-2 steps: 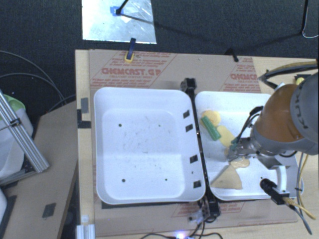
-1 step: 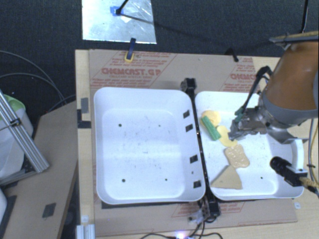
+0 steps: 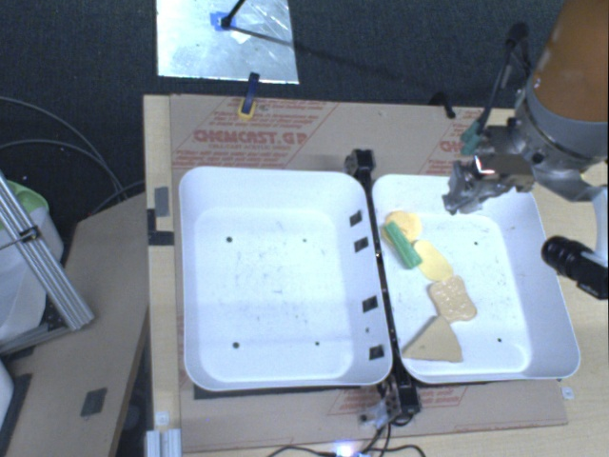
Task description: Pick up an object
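Note:
The right bin (image 3: 533, 284) holds a cluster of small objects near its left wall. A green cylinder (image 3: 402, 246) lies across a round yellow piece (image 3: 403, 224). Below them are a yellow oval piece (image 3: 436, 261), a tan cracker-like piece (image 3: 452, 299) and a tan wedge (image 3: 435, 342). My gripper (image 3: 464, 198) hangs over the bin's back edge, up and to the right of the cluster and apart from it. Nothing shows between its fingers.
The left bin (image 3: 266, 274) sits beside the right one, with a black divider and clips (image 3: 373, 284) between them. A black cylinder (image 3: 574, 263) juts in at the right rim. A silver plate (image 3: 226, 27) lies beyond the bench, and an aluminium frame (image 3: 38, 265) stands at left.

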{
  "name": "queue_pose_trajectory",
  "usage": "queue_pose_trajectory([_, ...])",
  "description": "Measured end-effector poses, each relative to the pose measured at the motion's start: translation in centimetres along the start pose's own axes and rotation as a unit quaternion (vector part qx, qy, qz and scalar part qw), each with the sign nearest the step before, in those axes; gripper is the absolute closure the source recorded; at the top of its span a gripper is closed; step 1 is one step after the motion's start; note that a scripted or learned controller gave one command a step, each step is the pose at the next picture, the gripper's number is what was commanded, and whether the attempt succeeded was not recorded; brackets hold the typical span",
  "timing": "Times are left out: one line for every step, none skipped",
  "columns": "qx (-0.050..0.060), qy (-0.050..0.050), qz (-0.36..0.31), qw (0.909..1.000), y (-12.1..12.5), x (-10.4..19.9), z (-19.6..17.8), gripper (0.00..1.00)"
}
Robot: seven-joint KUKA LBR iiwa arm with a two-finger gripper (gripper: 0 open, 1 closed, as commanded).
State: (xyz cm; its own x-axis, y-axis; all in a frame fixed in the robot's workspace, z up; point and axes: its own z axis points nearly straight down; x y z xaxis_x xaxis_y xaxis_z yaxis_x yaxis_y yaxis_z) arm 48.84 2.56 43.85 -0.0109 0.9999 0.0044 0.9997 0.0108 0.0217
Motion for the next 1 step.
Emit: queue_pose_trajectory([0.009, -0.001, 0.0, 1.0, -0.06, 6.57, -1.79, 1.0])
